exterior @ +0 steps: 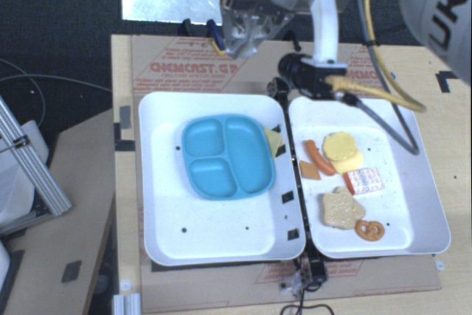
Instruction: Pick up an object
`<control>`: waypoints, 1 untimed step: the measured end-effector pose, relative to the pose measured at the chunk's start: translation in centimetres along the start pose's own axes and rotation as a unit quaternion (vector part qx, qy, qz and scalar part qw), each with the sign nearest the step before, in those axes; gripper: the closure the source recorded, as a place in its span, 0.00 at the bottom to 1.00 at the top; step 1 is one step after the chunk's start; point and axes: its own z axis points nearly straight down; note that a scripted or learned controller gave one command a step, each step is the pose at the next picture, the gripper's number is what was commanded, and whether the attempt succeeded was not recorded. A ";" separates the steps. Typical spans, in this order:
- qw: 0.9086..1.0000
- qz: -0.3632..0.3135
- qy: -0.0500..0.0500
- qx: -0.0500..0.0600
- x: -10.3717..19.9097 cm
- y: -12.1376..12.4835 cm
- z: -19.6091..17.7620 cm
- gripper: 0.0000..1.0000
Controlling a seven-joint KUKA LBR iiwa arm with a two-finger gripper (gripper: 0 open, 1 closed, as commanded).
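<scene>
Camera view: the gripper, its state impossible to tell, hangs beyond the bins' far edge, food pieces loose in the right bin for picking.

Yellow piece half under blue tray

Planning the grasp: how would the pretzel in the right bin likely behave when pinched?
The pretzel looks small and thin, so probably light. Its open loops suggest fingers could slip through. It lies flat near the bin's wall, so likely slides, not rolls.
</scene>
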 end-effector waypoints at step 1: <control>1.000 0.001 -0.001 0.003 -1.6 -5.1 1.2 1.00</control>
